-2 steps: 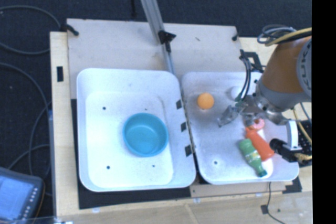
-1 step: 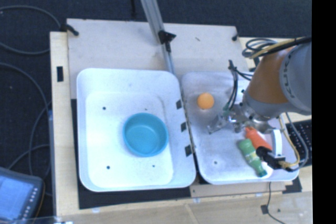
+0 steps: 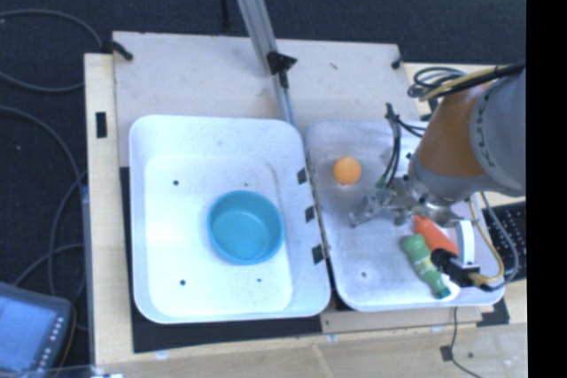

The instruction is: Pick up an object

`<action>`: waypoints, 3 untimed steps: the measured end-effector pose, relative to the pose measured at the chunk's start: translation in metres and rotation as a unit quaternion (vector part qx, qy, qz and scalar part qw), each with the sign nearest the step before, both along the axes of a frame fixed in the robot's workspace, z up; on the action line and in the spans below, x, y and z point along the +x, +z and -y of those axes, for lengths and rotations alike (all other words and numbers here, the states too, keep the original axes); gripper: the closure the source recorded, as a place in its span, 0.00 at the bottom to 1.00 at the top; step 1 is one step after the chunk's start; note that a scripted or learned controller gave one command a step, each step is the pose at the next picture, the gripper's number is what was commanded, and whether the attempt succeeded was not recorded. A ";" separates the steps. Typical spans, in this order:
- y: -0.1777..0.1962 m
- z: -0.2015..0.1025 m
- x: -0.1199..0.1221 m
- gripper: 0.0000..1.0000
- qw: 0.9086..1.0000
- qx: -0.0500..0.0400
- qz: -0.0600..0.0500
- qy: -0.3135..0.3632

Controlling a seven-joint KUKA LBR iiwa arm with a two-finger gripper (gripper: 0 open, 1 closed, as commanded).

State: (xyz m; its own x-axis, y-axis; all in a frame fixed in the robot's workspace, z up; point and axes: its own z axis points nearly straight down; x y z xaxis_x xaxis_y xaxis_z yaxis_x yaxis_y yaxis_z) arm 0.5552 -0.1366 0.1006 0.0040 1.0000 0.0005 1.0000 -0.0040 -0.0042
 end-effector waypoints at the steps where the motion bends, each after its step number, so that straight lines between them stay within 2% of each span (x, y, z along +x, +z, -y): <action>1: 0.012 0.001 0.001 1.00 1.000 0.001 0.002 -0.003; 2: 0.076 0.006 0.011 1.00 1.000 0.000 0.006 0.003; 3: 0.120 0.007 0.012 1.00 1.000 0.000 0.005 0.005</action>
